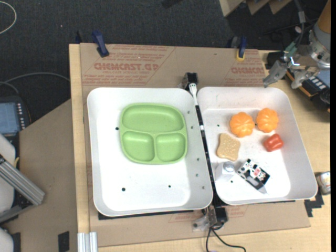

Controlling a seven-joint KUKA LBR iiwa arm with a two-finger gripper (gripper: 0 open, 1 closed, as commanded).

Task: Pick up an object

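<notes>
Dark grey carpet covers the floor at the far side and left; the bench is topped with a brown board printed with red lettering, held at the far edge by two blue clamps; a thin white cable loops at far left; silver aluminium framing sits near left; light is even and soft

- We see a bench topped with printed brown board.
- Two white bins lie on it: left bin, right bin, edges touching.
- Blue clamps grip its far edge.
</notes>
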